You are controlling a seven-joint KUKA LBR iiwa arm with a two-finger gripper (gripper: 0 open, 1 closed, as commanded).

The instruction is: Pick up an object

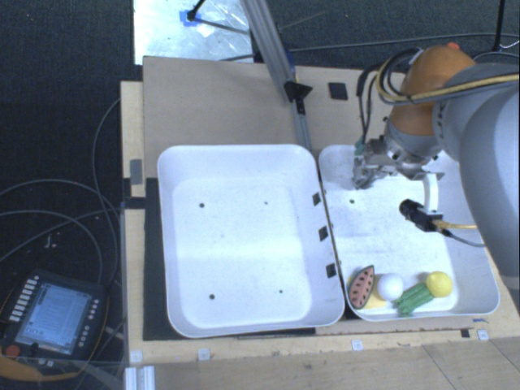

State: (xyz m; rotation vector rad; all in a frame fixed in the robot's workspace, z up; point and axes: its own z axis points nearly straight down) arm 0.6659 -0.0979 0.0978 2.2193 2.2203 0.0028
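Your targets, a watermelon slice (pixel 361 285), white ball (pixel 391 286), green toy (pixel 415 297) and yellow ball (pixel 439 283), cluster at the right bin's (pixel 382 218) 6 o'clock edge, so bring the pincer (pixel 363 171) over one piece and descend straight down. It hangs well apart at the bin's 11 o'clock corner, wrist bent down; its state you cannot tell.

Four small items (pixel 398 288) lie in the right bin's (pixel 479 276) near corner.
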